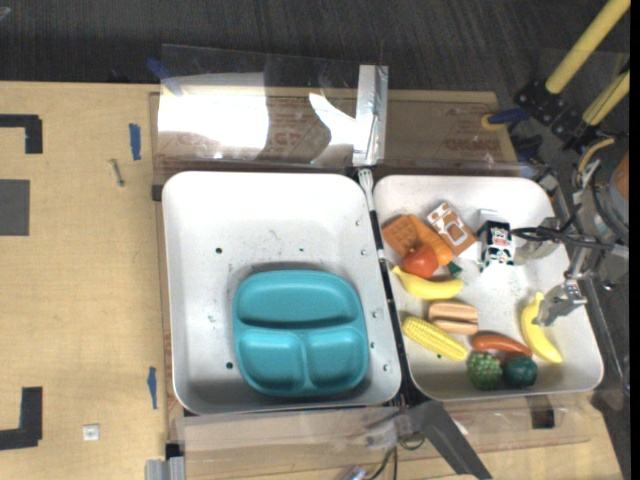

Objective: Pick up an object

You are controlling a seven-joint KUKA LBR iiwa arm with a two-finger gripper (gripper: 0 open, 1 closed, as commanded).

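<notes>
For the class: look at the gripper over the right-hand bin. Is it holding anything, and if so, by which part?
It cannot be told. The gripper sits at the upper end of a banana in the right bin, but no firm hold is visible.

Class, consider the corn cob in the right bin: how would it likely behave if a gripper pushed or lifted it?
The corn cob looks round and elongated, so a sideways push would probably roll it. It seems a moulded toy, likely stiff and light. The hot dog lies close beside it, so it may get nudged too.
</notes>
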